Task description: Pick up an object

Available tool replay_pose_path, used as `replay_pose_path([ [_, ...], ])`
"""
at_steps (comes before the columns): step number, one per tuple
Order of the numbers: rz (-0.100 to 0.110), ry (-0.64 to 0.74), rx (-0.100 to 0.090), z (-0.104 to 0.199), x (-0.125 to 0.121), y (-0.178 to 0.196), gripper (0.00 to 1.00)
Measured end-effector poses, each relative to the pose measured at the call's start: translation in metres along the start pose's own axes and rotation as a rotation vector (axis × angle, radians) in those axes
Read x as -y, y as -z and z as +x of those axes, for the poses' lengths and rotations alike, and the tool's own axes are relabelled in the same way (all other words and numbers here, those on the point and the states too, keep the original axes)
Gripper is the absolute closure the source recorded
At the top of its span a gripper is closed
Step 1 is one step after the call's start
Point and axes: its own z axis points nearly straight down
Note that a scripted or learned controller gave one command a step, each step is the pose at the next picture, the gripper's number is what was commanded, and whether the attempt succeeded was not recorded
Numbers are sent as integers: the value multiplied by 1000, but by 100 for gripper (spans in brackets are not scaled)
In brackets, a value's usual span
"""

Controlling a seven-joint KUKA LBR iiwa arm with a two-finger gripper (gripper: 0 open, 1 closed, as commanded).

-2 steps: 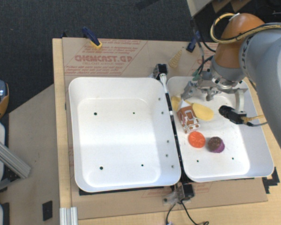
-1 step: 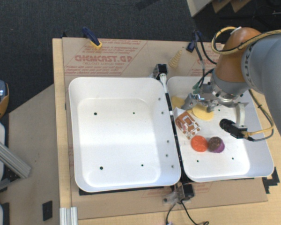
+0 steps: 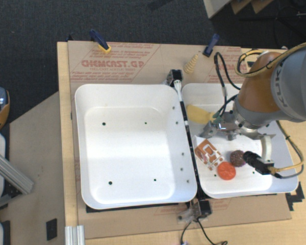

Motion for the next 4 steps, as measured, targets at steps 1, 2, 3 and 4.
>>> replay_pose_path([
  [1, -12, 1, 5, -25, -36, 1, 0],
  [2, 0, -4, 1, -57, 43, 0, 0],
  [3, -2, -2, 1, -69, 89, 0, 0],
  [4, -9, 1, 3, -68, 86, 10, 100],
])
